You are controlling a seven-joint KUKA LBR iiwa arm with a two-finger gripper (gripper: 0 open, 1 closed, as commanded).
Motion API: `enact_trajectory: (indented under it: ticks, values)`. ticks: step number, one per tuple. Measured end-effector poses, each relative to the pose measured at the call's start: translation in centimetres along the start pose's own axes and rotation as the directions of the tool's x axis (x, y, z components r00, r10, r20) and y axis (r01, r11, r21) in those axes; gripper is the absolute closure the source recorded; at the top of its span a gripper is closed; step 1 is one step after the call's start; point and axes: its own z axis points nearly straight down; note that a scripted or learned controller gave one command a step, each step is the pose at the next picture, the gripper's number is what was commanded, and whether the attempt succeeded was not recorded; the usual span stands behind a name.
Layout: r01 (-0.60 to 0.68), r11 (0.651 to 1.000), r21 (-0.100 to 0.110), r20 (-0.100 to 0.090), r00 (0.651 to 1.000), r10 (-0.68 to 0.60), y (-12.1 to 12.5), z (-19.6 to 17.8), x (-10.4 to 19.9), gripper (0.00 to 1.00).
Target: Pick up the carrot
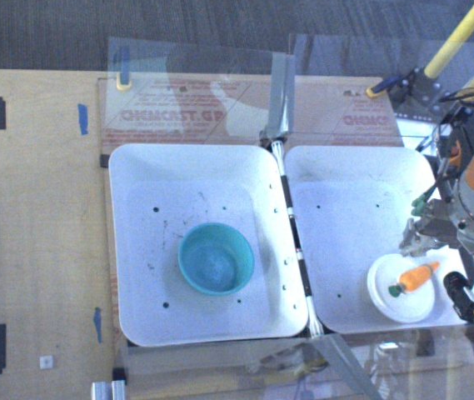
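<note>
Below the hand (424, 238) lies the carrot (414, 278) on a white plate (384, 297), long axis slanting up-right; hand's opening cannot be determined.

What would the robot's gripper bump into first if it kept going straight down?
Probably the carrot or the rim of the plate that it lies on. The gripper hangs just above and behind them in the right bin, pointing down; its exact height is hard to judge from this slanted view.

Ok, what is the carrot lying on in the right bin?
The carrot lies on a small white plate near the right bin's front right corner. The gripper is just beyond it. The plate's right edge is hidden by the arm.
</note>
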Motion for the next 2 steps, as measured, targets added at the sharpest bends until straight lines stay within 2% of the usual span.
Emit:
enact_trajectory:
  ticks: [1, 2]
  values:
    - [0.0, 1.0, 0.0, 0.0, 1.0, 0.0, 0.0, 0.0, 0.0, 0.0]
    - [-0.143, 0.99, 0.001, -0.001, 0.99, 0.143, 0.6, 10.0, -3.3, 0.0]
